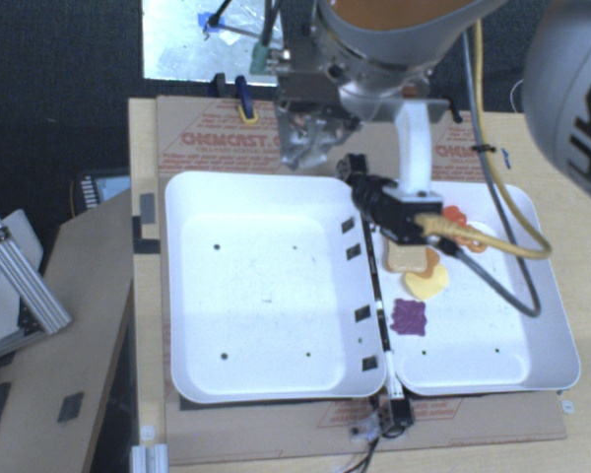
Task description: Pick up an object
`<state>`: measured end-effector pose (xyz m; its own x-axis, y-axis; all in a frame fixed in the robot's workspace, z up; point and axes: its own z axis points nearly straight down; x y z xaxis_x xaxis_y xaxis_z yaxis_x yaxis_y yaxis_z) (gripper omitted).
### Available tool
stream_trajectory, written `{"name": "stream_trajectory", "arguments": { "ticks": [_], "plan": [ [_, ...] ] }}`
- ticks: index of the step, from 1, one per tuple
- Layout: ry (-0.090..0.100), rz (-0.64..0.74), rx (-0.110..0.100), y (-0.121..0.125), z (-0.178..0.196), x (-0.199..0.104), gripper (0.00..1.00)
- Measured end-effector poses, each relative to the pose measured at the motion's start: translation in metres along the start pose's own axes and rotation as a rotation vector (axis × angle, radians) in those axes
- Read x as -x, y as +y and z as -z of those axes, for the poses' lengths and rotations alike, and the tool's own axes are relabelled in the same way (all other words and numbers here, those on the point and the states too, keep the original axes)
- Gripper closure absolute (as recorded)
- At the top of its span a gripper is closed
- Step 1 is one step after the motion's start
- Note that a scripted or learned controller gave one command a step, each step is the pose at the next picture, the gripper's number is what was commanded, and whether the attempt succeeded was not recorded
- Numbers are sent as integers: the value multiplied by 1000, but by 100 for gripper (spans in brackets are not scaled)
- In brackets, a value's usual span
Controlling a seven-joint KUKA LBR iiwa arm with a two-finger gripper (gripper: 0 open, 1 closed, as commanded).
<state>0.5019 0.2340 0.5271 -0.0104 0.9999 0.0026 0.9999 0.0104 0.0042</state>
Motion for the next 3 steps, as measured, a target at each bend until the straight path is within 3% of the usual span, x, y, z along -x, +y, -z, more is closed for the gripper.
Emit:
{"name": "stream_trajectory", "arguments": {
  "ticks": [1, 2, 3],
  "plan": [
    [-2, -12, 0, 75, 7, 2, 100],
    [-7, -17, -14, 18, -73, 90, 100],
    [-6, -16, -14, -20, -166, 147, 100]
  ]
}}
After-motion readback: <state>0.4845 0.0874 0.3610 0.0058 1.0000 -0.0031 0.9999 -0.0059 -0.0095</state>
